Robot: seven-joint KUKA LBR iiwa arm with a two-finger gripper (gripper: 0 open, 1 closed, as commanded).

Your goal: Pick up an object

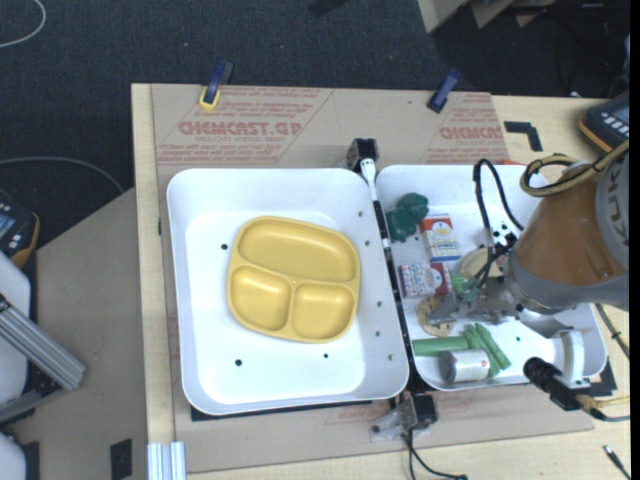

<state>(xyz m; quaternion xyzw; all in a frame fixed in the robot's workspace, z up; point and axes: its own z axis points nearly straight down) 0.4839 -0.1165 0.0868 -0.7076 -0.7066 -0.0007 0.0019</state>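
Observation:
The right bin (400,183) holds a jumble of small things: a dark green toy (408,214), a red and white carton (439,238), a pink printed packet (417,278), green sticks (462,343) and a grey can (466,366). My gripper (462,303) reaches down into the middle of this pile, just above the green sticks. The arm's grey body and orange band (565,238) cover the bin's right half. A yellow divided plate (294,277) lies in the left bin (190,268).
Black cables (487,193) loop over the right bin near the wrist. Two clamps (212,85) hold the cardboard sheet at the back. A black bracket (362,152) sits between the bins at their far edge.

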